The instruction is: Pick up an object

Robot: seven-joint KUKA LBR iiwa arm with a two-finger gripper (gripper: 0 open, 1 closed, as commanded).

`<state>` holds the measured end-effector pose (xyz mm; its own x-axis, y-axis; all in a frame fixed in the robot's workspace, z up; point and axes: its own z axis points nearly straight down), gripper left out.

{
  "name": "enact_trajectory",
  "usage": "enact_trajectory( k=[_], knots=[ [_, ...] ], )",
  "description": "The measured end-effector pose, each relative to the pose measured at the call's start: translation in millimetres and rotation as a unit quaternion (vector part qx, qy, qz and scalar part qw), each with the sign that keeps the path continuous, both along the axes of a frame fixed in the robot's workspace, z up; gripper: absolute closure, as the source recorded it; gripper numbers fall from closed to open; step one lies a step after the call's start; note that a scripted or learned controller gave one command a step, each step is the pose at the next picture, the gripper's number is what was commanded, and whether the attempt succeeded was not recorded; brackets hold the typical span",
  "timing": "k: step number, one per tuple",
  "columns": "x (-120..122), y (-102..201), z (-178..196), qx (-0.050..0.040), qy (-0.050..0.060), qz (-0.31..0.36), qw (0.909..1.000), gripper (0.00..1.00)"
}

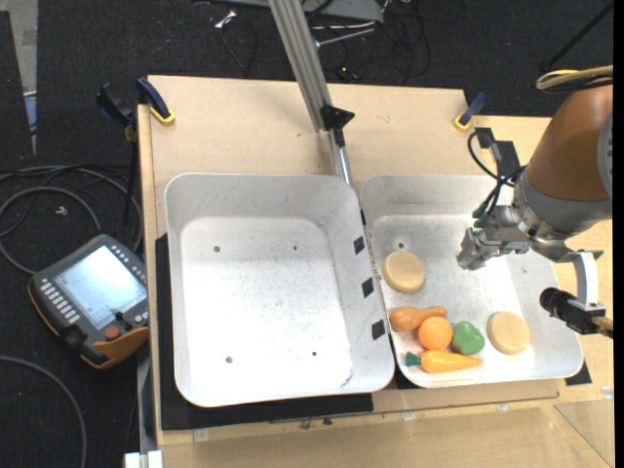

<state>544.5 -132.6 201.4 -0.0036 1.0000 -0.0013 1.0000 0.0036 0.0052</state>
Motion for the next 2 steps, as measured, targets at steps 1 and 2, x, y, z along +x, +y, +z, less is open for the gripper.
enact_trajectory(
  k=[1, 2],
  knots=[
    [1.4, 0.1, 31.2, 0.0000, 0.000, 0.000, 1.0000, 1.00],
    [4.1, 51.7, 22.0, 0.0015, 0.003, 0.002, 1.0000, 1.00]
  ],
)
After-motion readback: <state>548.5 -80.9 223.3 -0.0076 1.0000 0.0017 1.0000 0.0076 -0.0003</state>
